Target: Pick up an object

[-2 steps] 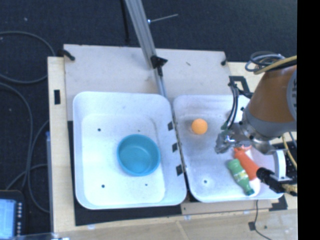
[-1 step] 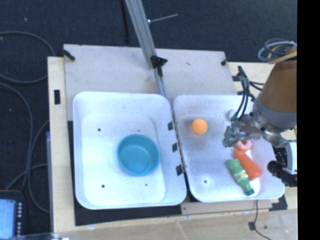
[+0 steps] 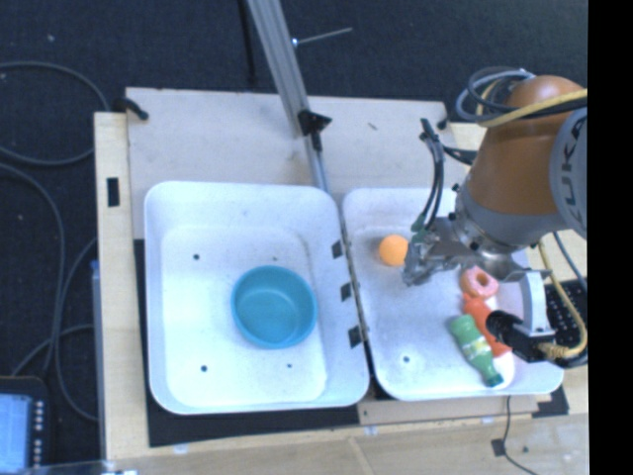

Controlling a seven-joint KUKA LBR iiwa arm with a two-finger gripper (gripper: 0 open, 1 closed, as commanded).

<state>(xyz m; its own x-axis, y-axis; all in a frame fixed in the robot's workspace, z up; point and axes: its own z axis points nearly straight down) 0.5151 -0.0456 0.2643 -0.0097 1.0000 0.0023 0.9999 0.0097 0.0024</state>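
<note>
Where the worktop (image 3: 119,265) meets the lower edge of the frame, its pale wooden lip runs beneath both bins.

Item: green bottle-shaped toy (image 3: 476,347), lying tilted in the lower right of the right bin (image 3: 396,364), touching a red and white piece (image 3: 501,356) on its right side.

Item: blue bowl (image 3: 274,306), upright, sitting in the lower middle of the left bin (image 3: 178,216), apart from the walls.

Item: pink ring (image 3: 480,284), resting on an orange-red piece (image 3: 477,309) just above the green toy, right of centre in the right bin.

Item: pincer (image 3: 418,265), hanging low over the middle of the right bin at the end of the grey arm (image 3: 504,216); whether its fingers are spread or pressed together cannot be told, and nothing is seen between them.

Item: orange ball (image 3: 393,250), on the floor of the right bin near its left wall, just beside the pincer on its left, apparently apart from it.

Item: orange band (image 3: 529,137) of the arm, at the upper right of the frame, with cables (image 3: 490,82) looping above it.

Item: metal pole (image 3: 277,47), slanting from the top centre of the frame down to the gap between the two bins.

Item: dark floor (image 3: 59,47) with loose cables, upper left of the frame.
</note>
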